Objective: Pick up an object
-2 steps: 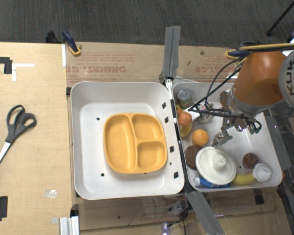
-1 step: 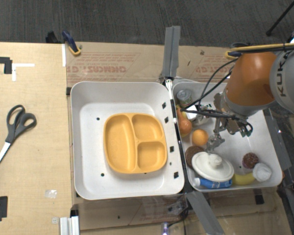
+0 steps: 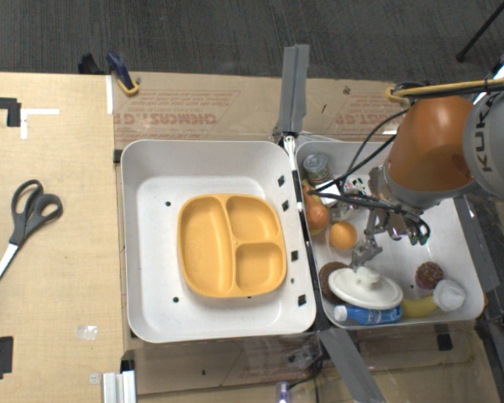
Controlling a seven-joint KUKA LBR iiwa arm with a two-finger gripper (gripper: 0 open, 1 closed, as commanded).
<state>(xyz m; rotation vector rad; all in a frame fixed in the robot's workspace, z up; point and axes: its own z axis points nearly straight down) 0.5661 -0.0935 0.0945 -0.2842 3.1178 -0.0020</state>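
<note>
The arm reaches into the right bin (image 3: 469,250), and the gripper (image 3: 368,254) hangs low over the heap of small things at the front of it. I cannot tell the state of the tool from this slanted view, and I see nothing clearly held in it. Directly under its tip, touching or almost touching, lies a white lid (image 3: 366,288) with a knob on top. An orange ball (image 3: 343,236) sits just beside the gripper on the side of the left bin (image 3: 143,250), and a blue bottle (image 3: 371,315) lies along the front wall, its long axis parallel to that wall. In my judgement the lid is the nearest object, so the coming move is mainly downward, not sideways. A yellow divided plate (image 3: 232,245) lies in the left bin, well apart.
</note>
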